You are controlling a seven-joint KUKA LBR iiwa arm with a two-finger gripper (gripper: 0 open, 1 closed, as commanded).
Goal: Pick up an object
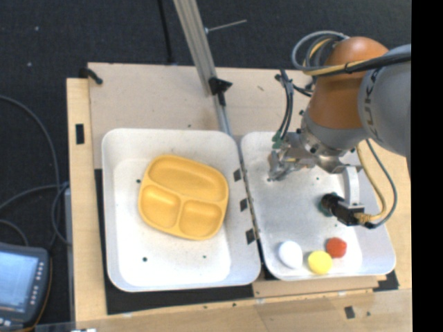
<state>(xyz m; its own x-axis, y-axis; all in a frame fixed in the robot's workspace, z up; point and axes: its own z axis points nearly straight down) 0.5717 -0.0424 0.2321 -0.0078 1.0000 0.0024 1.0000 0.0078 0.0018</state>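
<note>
Three small objects are sitting along the near edge of the right bin (304,206): a white ball (291,254), a yellow ball (319,262) and a red piece (336,247). Farther back, the gripper (279,166) is hovering, holding nothing; its state I cannot tell. It should be centring over one object before descending.

No legible text, labels, brands, numbers or signs. The screen of the device (21,282) at the lower left corner glows pale blue, its contents too small and blurred to read. The dark patches along the bench (159,99) edges carry no readable marking.
</note>
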